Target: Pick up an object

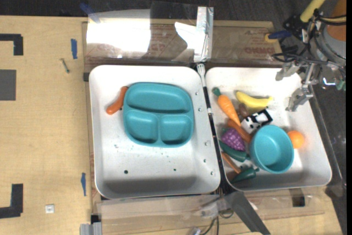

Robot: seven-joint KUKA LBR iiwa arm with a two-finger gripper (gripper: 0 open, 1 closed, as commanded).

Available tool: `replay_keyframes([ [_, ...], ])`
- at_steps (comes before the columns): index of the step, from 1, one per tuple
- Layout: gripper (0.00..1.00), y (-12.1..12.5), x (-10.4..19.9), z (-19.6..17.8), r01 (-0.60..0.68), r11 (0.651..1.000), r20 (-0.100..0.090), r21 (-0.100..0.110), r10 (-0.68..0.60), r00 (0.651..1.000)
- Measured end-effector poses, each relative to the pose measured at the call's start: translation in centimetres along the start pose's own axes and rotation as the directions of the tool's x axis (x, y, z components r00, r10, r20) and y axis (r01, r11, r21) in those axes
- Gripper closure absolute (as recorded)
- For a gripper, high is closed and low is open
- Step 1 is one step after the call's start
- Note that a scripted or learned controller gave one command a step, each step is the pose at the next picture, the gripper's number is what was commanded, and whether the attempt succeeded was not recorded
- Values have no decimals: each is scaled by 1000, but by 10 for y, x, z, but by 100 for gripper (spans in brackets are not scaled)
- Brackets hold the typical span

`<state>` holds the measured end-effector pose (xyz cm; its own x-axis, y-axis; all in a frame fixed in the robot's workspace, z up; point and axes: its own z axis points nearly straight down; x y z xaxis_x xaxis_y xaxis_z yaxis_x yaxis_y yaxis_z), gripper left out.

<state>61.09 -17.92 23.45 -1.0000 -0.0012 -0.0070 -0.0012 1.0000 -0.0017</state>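
My gripper hangs over the back right corner of the right bin, open, with nothing between its fingers. Below and left of it lie a yellow banana, an orange carrot and a small black-and-white item. A teal bowl stands in the middle of that bin, an orange ball against its right side. Purple grapes and a green piece lie left of the bowl.
The left bin holds a teal divided plate with an orange sausage-shaped toy at its left edge. A clear plastic panel stands behind the bins. Cables and the arm crowd the upper right.
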Motion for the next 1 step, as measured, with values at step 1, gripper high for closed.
replay_keyframes([
  [1, 0, -2, 44, 135, -93, 996, 6, 1, 93, 996],
])
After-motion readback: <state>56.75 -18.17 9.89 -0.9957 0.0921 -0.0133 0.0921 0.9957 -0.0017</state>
